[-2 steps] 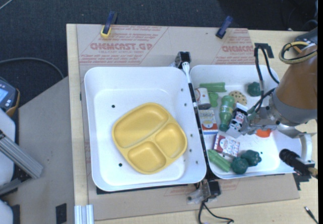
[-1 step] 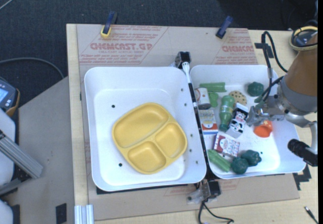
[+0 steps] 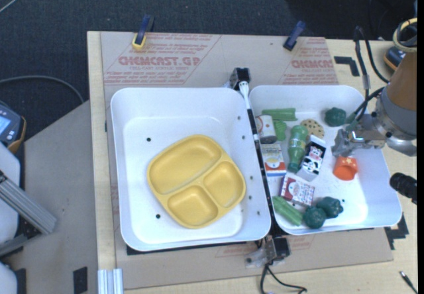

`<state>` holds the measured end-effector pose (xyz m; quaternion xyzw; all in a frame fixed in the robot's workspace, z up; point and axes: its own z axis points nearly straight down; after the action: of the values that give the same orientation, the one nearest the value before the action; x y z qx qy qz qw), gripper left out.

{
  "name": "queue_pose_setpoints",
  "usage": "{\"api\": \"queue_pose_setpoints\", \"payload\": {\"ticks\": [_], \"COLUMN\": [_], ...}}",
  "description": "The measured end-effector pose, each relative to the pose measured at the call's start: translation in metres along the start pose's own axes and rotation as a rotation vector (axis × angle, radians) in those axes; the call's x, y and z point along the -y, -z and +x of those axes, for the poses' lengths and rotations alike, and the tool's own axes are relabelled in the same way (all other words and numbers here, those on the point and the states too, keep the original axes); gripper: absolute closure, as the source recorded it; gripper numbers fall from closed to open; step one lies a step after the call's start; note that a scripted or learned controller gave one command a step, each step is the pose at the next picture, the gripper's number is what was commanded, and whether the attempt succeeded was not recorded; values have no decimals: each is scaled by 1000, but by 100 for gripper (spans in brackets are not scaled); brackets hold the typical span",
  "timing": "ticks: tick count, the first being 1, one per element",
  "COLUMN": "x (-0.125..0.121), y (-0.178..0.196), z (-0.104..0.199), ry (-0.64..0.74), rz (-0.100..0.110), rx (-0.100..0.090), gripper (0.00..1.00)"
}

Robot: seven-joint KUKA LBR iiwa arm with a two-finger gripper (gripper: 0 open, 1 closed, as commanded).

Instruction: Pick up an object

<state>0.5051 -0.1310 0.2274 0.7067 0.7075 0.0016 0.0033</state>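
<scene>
My gripper (image 3: 346, 146) hangs over the right side of the right bin (image 3: 379, 201), at the end of the grey arm coming in from the right. Just below it, touching or nearly touching its tip, lies a small orange object (image 3: 345, 169) on the bin floor. Nothing can be seen held in the gripper. Left of it are a black-and-white carton (image 3: 313, 157), a green bottle (image 3: 297, 141) and a cookie (image 3: 315, 128). A dark green round object (image 3: 335, 116) sits behind the gripper.
The right bin also holds a long green vegetable (image 3: 278, 114), a small can (image 3: 267, 128), a white-and-orange carton (image 3: 273, 161), a red-and-white box (image 3: 297, 191) and green broccoli pieces (image 3: 316, 217). A yellow divided plate (image 3: 195, 180) lies in the left bin (image 3: 132, 110).
</scene>
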Motion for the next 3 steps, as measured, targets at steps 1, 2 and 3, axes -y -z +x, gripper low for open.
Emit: {"api": "queue_pose_setpoints", "payload": {"ticks": [1, 2, 3], "x": [-28, -67, -59], "y": [-11, 4, -7], "z": [43, 86, 90], "ry": [4, 5, -1], "rz": [3, 1, 10], "rx": [-2, -3, -3], "gripper": [100, 100, 100]}}
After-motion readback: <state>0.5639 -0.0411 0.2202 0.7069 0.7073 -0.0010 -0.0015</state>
